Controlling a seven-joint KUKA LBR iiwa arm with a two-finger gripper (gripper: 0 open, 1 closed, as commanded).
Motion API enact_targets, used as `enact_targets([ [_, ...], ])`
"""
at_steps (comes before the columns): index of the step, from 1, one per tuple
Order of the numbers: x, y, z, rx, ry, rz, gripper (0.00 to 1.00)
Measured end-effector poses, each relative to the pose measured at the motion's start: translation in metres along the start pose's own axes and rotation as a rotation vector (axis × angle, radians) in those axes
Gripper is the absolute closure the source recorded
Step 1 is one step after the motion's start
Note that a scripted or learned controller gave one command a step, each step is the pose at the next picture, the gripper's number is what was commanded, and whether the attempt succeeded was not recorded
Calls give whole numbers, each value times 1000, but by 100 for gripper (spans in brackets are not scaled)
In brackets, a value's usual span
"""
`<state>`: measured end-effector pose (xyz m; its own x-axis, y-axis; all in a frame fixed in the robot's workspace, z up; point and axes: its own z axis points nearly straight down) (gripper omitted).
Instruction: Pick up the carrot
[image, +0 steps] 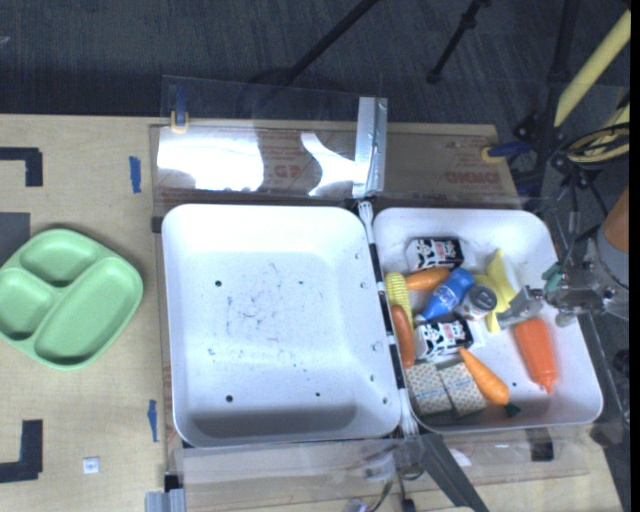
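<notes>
The carrot (484, 377), small, orange and tapered with a green stub at its lower end, lies slanted near the front of the right bin (578, 400). It rests beside two tan crackers (444, 388). My gripper (558, 294) hangs over the bin's right side, above and to the right of the carrot and apart from it. A larger orange tapered thing (537, 352) lies just below the gripper. Nothing shows between the gripper's metal parts.
The right bin also holds two black-and-white cartons (436, 252), a blue bottle (452, 290), a yellow corn cob (396, 290), a yellow piece (499, 275) and an orange sausage shape (403, 336). The left bin (180, 300) adjoins it. A green divided plate (66, 298) sits at the far left.
</notes>
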<state>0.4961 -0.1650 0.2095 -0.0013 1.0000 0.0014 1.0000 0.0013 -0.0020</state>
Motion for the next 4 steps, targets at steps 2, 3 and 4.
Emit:
enact_targets([
  [2,13,-13,113,-12,-2,48,100],
  [3,69,2,26,-1,-1,-40,100],
  [4,68,2,25,-1,-1,-39,0],
])
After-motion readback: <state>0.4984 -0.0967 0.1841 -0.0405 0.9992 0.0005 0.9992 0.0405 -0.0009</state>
